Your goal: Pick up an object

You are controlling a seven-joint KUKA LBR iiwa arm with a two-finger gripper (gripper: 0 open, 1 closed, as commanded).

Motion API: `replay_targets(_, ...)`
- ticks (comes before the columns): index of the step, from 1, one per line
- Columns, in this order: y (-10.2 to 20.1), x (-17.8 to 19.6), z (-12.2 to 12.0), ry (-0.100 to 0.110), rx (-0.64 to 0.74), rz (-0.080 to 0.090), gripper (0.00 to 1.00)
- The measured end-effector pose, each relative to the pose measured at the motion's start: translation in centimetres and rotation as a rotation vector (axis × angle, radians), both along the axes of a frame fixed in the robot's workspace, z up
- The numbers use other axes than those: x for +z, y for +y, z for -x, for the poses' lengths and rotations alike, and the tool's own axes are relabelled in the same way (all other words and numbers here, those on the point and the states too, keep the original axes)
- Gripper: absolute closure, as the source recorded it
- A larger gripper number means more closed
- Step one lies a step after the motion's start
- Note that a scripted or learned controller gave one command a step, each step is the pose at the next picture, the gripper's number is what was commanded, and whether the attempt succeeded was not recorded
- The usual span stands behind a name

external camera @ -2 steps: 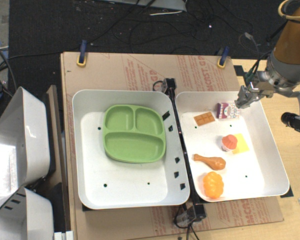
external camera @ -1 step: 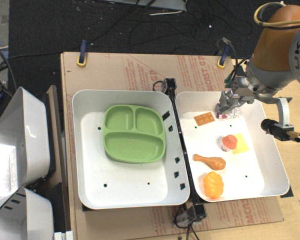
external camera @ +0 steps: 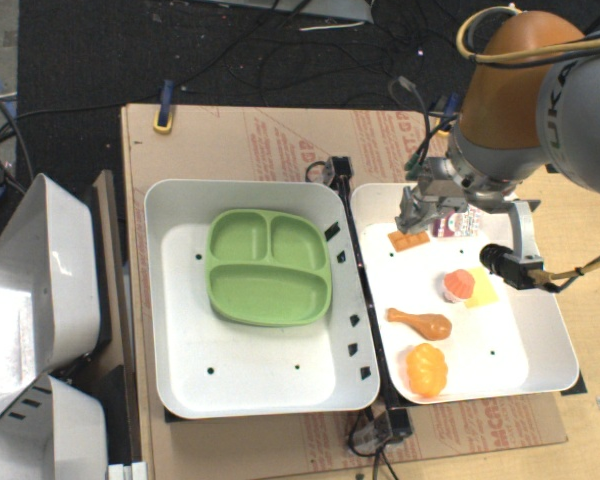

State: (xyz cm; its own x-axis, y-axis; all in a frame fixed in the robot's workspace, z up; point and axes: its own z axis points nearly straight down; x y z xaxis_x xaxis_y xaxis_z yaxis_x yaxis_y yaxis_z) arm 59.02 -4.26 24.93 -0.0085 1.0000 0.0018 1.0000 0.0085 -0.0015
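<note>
Arm: the grey arm [external camera: 540, 88] with its orange band comes in from the right and bends down over the far part of the right bin.
Gripper: the gripper [external camera: 416, 216] hangs low at the far left corner of the right bin [external camera: 540, 368], just above the orange block; whether it is open, closed or gripping anything cannot be told from this slant.
Orange block: a small flat orange block [external camera: 410, 239] lies on the bin floor right under the gripper, near the bin's left wall.
Packet: a small white and red packet [external camera: 460, 224] sits just beside the gripper, towards the right, partly hidden by the wrist.
Pink and yellow piece: a pink round item on a yellow square [external camera: 465, 286] rests near the middle of the right bin.
Drumstick: a toy chicken drumstick [external camera: 421, 321] lies nearer the front, to the left of centre.
Orange fruit: an orange fruit-like toy [external camera: 426, 368] lies near the front edge of the right bin, just beyond the drumstick.
Left bin: the left bin [external camera: 180, 368] bears a green divided plate [external camera: 269, 268], lying flat towards the far side.
Bench: both bins stand side by side, touching, on a brown board [external camera: 230, 133].
</note>
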Motion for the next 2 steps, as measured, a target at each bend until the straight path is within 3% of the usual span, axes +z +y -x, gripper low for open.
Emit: replay_targets(2, 12.2, -1.3, 2.1, 0.0, 0.001, 0.0, 1.0)
